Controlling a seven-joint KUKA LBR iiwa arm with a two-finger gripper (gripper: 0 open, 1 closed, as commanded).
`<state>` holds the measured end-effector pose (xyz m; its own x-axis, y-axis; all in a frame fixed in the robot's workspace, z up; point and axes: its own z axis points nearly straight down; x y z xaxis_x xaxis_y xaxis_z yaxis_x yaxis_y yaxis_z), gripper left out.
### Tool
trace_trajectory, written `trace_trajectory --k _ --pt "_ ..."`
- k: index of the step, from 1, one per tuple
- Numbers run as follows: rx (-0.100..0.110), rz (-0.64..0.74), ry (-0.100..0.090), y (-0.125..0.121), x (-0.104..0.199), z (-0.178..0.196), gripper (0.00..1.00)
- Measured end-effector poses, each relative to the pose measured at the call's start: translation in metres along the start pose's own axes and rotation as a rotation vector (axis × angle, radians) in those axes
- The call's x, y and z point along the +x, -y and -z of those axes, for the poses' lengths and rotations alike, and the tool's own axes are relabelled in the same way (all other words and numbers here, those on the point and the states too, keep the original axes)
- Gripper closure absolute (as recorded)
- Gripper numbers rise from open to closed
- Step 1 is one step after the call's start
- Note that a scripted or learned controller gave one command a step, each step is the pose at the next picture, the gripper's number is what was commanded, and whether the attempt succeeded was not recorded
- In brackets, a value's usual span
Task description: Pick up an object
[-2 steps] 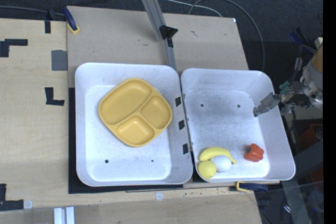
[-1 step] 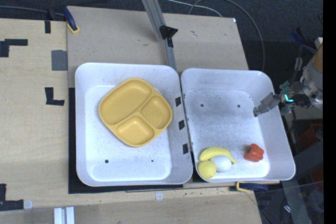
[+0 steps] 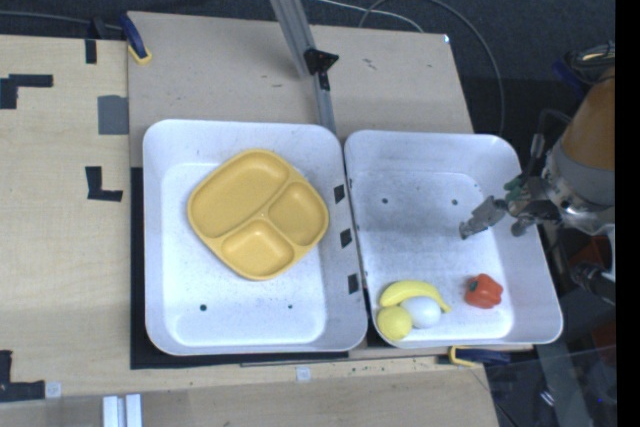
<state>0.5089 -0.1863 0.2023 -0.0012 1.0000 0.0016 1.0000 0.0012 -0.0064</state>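
Looking for brands or labels first, I find no readable writing on any item; the black marks on the desk (image 3: 60, 245) at nine o'clock are plain tape pieces, not letters.

From the camera view, my arm (image 3: 590, 140) comes in at three o'clock, its orange band sitting just above the grey wrist. The hand (image 3: 492, 218) reaches over the right rim of the right bin (image 3: 420, 155), stretched toward nine o'clock and angled slightly downward. Its two fingers (image 3: 475, 223) appear slightly apart, one grey tip pointing into the bin, the other shorter beside it, and I see nothing between them. The hand hangs over bare bin floor.

My candidate objects sit along the right bin's six o'clock edge. A yellow banana (image 3: 412, 292) curves over a white egg-like ball (image 3: 425, 312), touching it, and a yellow lemon (image 3: 394, 322) lies just beside both at their seven o'clock. A red pepper (image 3: 483, 291) with a green stem rests apart from that cluster, at five o'clock from the hand, near the right wall.

The left bin (image 3: 170, 245) holds a yellow divided plate (image 3: 258, 213) with three compartments, lying flat toward the bin's twelve o'clock half. A grey metal pole (image 3: 285, 0) slants across the desk at twelve o'clock, ending near the seam between both bins.
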Motion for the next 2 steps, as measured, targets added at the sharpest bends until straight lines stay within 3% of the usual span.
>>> trace_trajectory --k 2 --pt "-0.005 0.0 0.003 -0.002 0.009 -0.113 0.0"
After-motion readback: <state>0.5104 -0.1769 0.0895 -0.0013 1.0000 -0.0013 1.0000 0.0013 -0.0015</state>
